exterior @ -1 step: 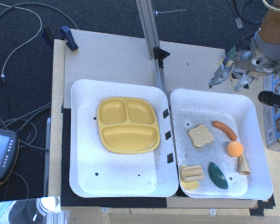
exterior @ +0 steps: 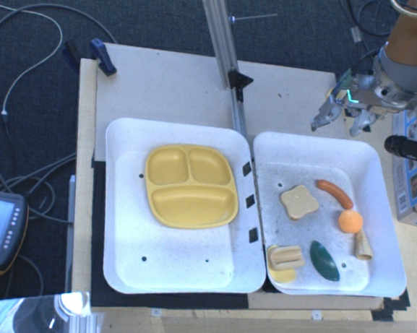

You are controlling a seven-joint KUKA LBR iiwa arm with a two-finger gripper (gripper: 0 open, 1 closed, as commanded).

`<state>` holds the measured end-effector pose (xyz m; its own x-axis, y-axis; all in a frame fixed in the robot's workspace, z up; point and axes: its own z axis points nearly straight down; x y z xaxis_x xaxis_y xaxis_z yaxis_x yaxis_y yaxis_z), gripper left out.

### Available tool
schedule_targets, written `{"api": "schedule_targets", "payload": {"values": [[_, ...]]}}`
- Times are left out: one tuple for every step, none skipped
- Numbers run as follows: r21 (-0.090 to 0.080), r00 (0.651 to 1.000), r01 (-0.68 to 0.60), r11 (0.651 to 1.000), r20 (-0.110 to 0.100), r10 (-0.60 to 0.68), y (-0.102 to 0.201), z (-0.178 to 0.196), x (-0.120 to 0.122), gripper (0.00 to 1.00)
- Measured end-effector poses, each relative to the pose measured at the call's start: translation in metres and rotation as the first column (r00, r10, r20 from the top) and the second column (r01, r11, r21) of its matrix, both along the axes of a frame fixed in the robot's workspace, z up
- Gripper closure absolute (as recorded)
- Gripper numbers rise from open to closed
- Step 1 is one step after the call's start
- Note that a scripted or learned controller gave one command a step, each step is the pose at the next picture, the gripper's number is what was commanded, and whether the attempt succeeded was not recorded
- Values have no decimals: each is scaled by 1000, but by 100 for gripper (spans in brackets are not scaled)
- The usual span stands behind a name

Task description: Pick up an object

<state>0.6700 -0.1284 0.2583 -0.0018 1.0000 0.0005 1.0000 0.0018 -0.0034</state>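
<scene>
The end effector hangs above the counter just beyond the right bin's far rim, fingers spread with nothing between them. In that bin lie a bread slice, sausage, orange ball, dark green piece, sandwich block and small cone. The left bin holds a yellow divided plate. Cables trail over dark carpet.
</scene>
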Motion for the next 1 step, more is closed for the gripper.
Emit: {"api": "schedule_targets", "payload": {"values": [[0,1000,-1,1000,-3,1,3,-43,5,0]]}}
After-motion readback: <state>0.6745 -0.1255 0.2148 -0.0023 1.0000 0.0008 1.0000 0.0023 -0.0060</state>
